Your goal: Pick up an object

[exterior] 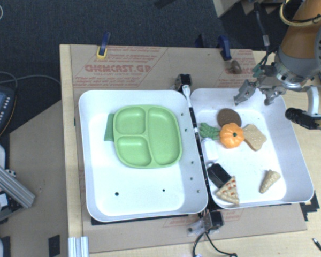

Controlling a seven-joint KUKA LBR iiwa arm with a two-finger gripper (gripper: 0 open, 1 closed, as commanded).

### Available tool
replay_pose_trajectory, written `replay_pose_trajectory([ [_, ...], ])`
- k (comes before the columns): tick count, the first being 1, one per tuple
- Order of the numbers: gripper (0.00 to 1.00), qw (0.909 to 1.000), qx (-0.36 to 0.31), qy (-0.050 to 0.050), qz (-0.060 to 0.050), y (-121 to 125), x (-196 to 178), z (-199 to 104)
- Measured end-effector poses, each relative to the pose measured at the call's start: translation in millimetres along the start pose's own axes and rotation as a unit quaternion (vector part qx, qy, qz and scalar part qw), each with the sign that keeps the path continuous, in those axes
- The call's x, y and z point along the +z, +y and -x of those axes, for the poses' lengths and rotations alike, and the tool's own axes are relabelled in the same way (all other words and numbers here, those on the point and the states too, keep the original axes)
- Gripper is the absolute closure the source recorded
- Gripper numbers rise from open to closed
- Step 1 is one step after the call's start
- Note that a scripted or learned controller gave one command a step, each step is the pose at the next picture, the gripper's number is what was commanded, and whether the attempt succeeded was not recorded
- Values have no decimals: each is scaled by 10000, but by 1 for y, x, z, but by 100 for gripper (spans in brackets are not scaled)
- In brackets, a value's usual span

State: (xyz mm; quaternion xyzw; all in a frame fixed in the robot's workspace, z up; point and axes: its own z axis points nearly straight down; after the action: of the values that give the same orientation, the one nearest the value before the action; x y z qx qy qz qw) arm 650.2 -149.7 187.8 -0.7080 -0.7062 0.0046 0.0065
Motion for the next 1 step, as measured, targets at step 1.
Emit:
replay_pose_trajectory([
  [1, 0, 10000, -13, -13, 76, 3, -9, 0],
])
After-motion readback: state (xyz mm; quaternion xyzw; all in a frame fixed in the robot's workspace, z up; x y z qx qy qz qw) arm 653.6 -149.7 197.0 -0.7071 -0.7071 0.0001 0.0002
